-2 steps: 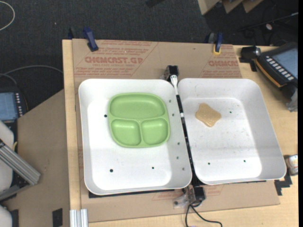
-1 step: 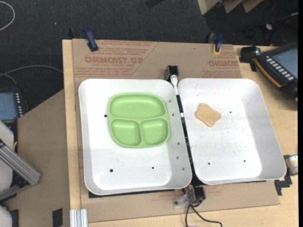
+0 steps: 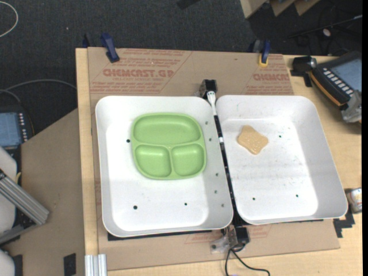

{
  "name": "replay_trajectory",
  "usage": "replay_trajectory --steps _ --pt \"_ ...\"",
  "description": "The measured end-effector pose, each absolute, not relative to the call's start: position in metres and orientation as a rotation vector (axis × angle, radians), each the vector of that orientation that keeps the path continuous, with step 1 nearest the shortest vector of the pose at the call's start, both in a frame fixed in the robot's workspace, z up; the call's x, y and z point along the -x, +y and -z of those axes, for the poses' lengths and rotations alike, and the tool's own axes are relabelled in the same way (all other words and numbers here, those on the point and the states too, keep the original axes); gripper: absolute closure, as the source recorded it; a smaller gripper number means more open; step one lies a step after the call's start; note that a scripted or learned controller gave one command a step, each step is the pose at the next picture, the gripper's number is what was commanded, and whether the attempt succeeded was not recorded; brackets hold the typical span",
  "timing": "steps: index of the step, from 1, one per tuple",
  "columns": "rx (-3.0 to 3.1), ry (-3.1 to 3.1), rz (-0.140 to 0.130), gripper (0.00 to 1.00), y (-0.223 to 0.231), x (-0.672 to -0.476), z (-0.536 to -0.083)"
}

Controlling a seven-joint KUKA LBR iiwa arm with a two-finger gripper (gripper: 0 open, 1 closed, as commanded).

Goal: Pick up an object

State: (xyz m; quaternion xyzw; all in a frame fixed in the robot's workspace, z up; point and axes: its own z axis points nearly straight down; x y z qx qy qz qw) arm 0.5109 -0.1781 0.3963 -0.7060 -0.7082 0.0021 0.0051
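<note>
A tan, flat, cookie-shaped piece (image 3: 252,140) lies in the right bin (image 3: 299,171), towards its upper left. A light green plate with three compartments (image 3: 168,145) sits in the left bin (image 3: 155,209), in its upper half.
Both white bins rest side by side on a brown cardboard-covered bench (image 3: 144,68), joined along a black strip (image 3: 221,154). Blue and yellow clamps (image 3: 109,48) hold the board's far edge. Grey equipment (image 3: 336,82) lies at the right, past the right bin.
</note>
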Motion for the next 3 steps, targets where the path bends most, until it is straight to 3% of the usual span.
replay_trajectory --steps 1,2,3 --pt "2.203 -2.222 -0.007 1.00 -0.084 -0.478 -0.317" --pt "2.229 -2.235 0.019 1.00 -0.077 -0.481 -0.457" --pt "2.231 -2.222 0.004 1.00 -0.114 -0.480 -0.482"
